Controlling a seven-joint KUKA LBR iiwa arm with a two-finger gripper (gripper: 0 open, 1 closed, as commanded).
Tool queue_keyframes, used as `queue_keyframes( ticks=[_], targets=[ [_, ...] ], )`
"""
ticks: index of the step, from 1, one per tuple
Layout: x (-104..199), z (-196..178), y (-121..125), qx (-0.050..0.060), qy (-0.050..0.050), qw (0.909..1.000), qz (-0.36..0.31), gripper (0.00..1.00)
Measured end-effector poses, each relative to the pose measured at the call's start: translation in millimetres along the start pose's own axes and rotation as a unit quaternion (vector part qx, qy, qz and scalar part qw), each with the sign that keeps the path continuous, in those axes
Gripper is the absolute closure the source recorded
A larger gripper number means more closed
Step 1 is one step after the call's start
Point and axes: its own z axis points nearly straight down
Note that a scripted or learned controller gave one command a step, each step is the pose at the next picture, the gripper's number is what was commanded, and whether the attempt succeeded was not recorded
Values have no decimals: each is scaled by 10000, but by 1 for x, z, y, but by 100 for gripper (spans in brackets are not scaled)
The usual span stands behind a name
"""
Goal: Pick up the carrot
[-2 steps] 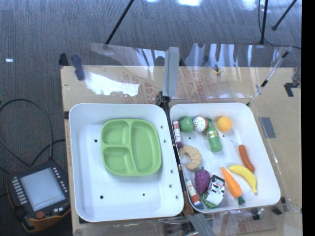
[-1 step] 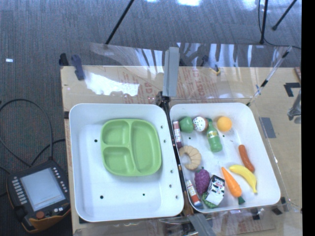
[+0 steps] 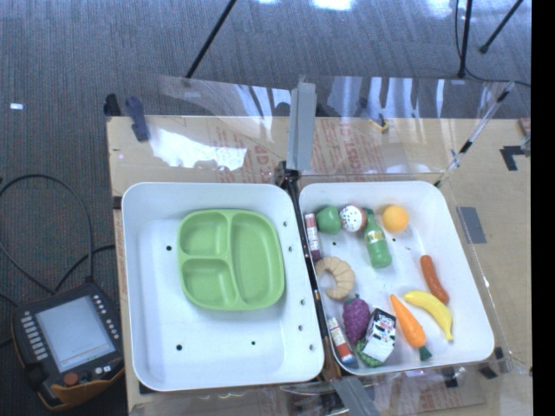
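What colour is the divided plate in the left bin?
Light green, seen clearly in the camera view: the plate.

2 bins (image 3: 147, 232), 1 tray (image 3: 231, 259), 1 carrot (image 3: 407, 320)

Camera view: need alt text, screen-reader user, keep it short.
A toy carrot lies in the right bin beside a banana, among other toy foods including an orange, a bunch of grapes and a small carton. The left bin holds a green divided plate.
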Motion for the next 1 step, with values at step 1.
queue_keyframes(
  ticks=[1],
  targets=[
    [29, 62, 72, -26, 5, 9987, -502, 100]
  ],
)
